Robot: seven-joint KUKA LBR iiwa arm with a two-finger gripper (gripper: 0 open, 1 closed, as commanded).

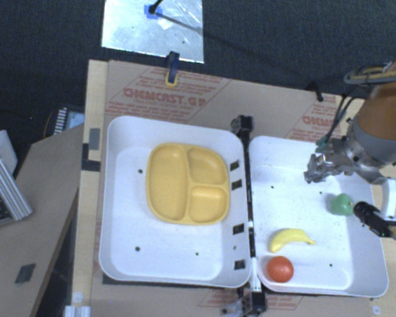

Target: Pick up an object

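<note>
My hand (316, 170) hangs over the far part of the right bin (279, 191), close to its back wall, and I reach it in from the view's right side with my grey wrist and orange band above it. From this angle I cannot tell whether my hand is spread or pressed together, nor whether it touches the bin floor. The nearest thing to my hand is a small green piece (341, 203), lying just beside it, a little toward the front of the bin and toward the view's right, apart from my hand. Farther forward from my hand lies a banana (291, 239), flat on the white floor, its curve arching upward in the view. Beyond the banana, nearest the front rim and well apart from my hand, sits a red-orange ball (281, 268), close to the banana but not touching it. Across the divider, to the view's left of my hand, the left bin (123, 238) holds a yellow divided plate (187, 183), lying flat near its middle. Both bins rest side by side on the desk (94, 108).
</note>
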